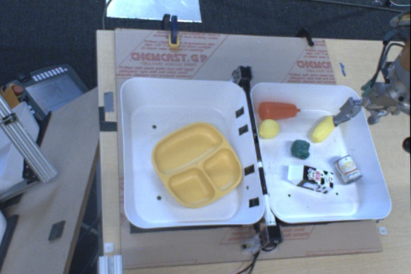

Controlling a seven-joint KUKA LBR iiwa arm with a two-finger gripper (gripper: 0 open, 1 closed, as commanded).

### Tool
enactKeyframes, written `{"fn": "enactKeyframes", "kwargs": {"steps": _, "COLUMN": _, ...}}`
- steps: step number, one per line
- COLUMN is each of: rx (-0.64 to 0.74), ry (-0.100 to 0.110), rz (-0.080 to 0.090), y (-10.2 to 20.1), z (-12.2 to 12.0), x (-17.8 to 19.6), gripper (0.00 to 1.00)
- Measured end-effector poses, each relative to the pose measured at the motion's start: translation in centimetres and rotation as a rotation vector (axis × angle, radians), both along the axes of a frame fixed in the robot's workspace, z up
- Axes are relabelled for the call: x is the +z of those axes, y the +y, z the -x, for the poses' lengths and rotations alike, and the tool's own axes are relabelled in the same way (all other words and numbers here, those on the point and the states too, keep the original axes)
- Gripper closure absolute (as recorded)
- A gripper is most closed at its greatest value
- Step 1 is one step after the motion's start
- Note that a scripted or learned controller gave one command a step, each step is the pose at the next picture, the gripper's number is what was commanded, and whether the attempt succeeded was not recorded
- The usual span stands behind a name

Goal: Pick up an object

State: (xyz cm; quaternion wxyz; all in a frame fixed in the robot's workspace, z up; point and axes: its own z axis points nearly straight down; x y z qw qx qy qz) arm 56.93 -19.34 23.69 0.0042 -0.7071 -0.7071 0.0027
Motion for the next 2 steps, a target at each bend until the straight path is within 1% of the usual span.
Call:
{"fn": "enactKeyframes", "kwargs": {"steps": 1, "rx": 0.003, "ry": -0.011, "rz": 0.003, "y": 0.1, "z": -0.3, "x": 0.7, "gripper": 0.0}}
{"fn": "enactKeyframes", "kwargs": {"steps": 2, "rx": 0.003, "ry": -0.008, "rz": 0.001, "y": 0.6, "z": -0.6, "x": -5.4, "gripper": 0.0}}
